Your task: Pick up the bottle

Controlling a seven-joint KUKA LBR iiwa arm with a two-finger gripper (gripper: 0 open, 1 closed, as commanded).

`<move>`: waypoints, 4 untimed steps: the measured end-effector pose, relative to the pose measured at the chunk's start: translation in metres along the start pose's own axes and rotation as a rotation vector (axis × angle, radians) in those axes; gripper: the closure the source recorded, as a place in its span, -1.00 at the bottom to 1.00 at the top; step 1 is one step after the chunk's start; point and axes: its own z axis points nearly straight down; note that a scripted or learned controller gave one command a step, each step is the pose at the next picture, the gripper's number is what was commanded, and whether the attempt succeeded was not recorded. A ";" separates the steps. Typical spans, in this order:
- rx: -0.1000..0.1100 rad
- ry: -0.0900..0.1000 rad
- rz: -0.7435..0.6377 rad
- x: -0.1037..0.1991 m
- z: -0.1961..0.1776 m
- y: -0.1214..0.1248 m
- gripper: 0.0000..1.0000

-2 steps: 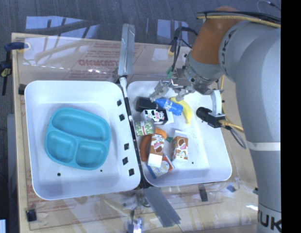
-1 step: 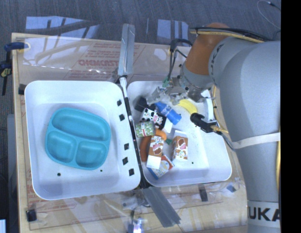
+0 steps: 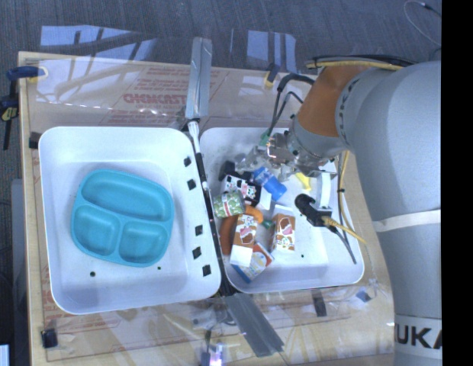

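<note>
I'm watching the gripper (image 3: pixel 273 158) hovering over the right bin (image 3: pixel 339 269), its state I cannot tell, while the bottle (image 3: pixel 246 227), probably light, stiff and slick, is lying amid cartons, best pinched across its middle.

a blue sectioned tray (image 3: pixel 123 219) lies flat in the left bin (image 3: pixel 61 155), its three compartments facing up. in the right bin (image 3: pixel 339 269) small printed cartons (image 3: pixel 249 246) lie jumbled together, touching. a blue clamp (image 3: pixel 23 73) grips the worktop (image 3: pixel 107 97) at its far left corner. clear plastic sheeting covers the worktop around both bins.
</note>
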 end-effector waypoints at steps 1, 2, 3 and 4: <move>0.007 -0.004 -0.004 -0.001 -0.007 0.000 1.00; 0.012 -0.002 -0.008 -0.001 -0.015 0.000 1.00; 0.012 -0.002 -0.008 -0.001 -0.014 0.000 -1.00; 0.039 -0.009 0.234 -0.019 0.017 -0.025 -1.00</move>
